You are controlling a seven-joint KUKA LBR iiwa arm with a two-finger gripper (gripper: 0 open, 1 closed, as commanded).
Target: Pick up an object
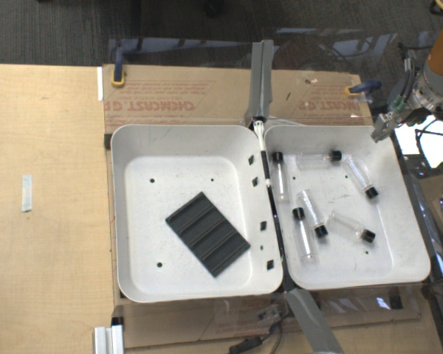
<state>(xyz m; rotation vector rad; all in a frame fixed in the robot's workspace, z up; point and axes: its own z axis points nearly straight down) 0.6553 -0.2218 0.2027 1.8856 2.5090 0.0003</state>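
Note:
A black ribbed rectangular pad [207, 233] lies at a slant in the left bin [133, 198]. Several clear tubes with black caps are scattered across the right bin [406, 227]: one [279, 177] along its left wall, one [315, 157] near the back, one [360, 177] at the right, and others [304, 236] [351, 227] toward the front. My gripper [386, 124] hangs by the right bin's far right corner, above its rim and apart from every tube. Nothing shows in its grasp.
A grey metal divider [263, 80] runs between the bins at the back. Brown cardboard [184, 94] lies behind the bins, with clamps at both ends. A wooden bench top [44, 198] stretches to the left. Cables and hardware crowd the right edge.

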